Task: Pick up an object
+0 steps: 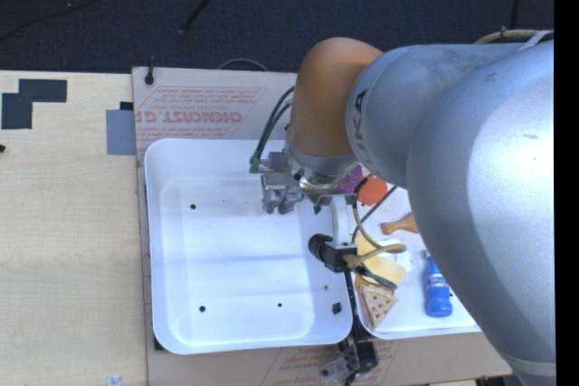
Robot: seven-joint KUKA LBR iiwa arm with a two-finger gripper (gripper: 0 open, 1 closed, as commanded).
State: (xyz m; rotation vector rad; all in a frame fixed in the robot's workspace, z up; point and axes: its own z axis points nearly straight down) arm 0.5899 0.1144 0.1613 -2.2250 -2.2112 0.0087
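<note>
Two white bins sit side by side on the tabletop (63,240). The left bin (156,240) is in full view. The right bin (416,327) is mostly hidden under the arm (470,158), so just its 6 o'clock rim and a strip of floor can be seen.

The hand (288,193) hangs over the left bin's 1 o'clock corner, close to the wall the bins share. From this angle I cannot tell whether it is open or closed.

At least four small dark specks (202,309) dot the left bin's floor, too small to identify.

The things to pick all lie in the right bin:
- One blue bottle (437,289) lies at 4 o'clock of the hand.
- One tan wedge (376,307) with a grid pattern lies at 8 o'clock of the bottle.
- One yellow piece (391,271) lies at 12 o'clock of the wedge.
- One tan shape (399,226) is cut off by the arm.
- One orange lump (372,191) is hard to make out.
- One purple piece (351,178) is tucked against the wrist, with little of it visible.
</note>
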